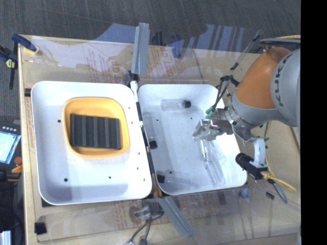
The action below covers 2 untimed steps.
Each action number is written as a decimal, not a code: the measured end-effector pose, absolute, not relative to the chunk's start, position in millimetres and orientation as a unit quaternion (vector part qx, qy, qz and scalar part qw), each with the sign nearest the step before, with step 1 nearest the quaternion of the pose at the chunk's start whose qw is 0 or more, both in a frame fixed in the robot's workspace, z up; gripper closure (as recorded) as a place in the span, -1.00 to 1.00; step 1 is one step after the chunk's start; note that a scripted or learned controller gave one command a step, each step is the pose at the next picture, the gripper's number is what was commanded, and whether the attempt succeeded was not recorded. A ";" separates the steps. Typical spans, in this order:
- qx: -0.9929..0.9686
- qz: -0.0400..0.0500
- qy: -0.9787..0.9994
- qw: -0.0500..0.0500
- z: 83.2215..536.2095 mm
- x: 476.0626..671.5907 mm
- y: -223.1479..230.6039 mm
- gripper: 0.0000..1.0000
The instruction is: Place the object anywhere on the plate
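A yellow plate (pixel 118 111) with a dark ribbed centre lies in the left bin (pixel 46 137). Several clear plastic tubes lie in the right bin (pixel 173 137). One with a black cap (pixel 175 104) rests near the far wall, and another (pixel 148 131) lies along the left wall. A third (pixel 173 179) is at the near edge. My gripper (pixel 205 130) hangs low over the right half of this bin. Right below it lies one more clear tube (pixel 207 153), pointing toward the near right corner. I cannot make out whether anything is held.
A metal divider bar (pixel 139 45) stands behind the gap between the bins. Blue clamps (pixel 23 42) sit at the bench's far left corner. A small screen (pixel 7 144) is at the left edge. The white floor around the plate offers free room.
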State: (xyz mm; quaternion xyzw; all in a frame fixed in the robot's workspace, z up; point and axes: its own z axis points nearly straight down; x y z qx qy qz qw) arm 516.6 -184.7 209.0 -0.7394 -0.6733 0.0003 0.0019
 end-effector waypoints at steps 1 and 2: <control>-0.687 0.001 -0.726 0.001 247.0 563.8 -155.1 1.00; -0.687 0.001 -0.726 0.002 247.0 563.9 -154.8 -1.00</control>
